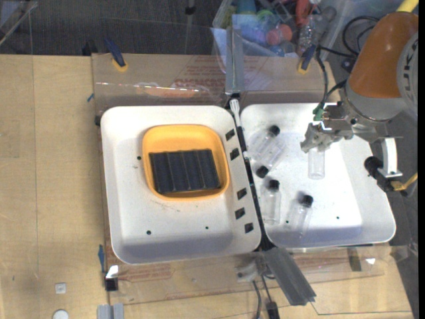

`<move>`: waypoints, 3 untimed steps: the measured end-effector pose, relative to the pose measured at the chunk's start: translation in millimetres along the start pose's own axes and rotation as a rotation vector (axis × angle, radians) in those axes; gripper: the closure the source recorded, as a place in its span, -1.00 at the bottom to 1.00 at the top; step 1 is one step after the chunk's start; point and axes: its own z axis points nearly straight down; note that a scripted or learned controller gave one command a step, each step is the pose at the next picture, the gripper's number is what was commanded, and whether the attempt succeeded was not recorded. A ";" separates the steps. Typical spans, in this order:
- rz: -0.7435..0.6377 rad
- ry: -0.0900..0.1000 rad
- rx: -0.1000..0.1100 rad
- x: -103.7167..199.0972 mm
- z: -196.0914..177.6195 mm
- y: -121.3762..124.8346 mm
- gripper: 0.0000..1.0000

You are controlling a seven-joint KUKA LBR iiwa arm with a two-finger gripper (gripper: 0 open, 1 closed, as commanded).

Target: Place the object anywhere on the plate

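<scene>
An orange plate (151,141) with a dark ribbed insert (184,171) lies in the left bin (126,224). Over the right bin (358,218), my gripper (317,143) points down from the grey arm with its orange band (385,52). A clear vial (316,166) hangs straight down from between the fingertips, its top end hidden among them. The gripper looks shut on this vial, which is well to the right of the plate.
Several other clear vials with black caps lie in the right bin: one at the back (269,138), one near the divider (264,168), two toward the front (272,201) (301,211). A raised divider with black clips (240,178) separates the bins. A cluttered clear box (279,12) stands behind.
</scene>
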 end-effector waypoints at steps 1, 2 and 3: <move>-0.268 -0.002 -0.004 17.6 1.9 49.1 1.00; -0.508 -0.002 -0.005 44.0 16.3 64.2 1.00; -0.508 -0.002 -0.005 44.0 16.1 64.2 -1.00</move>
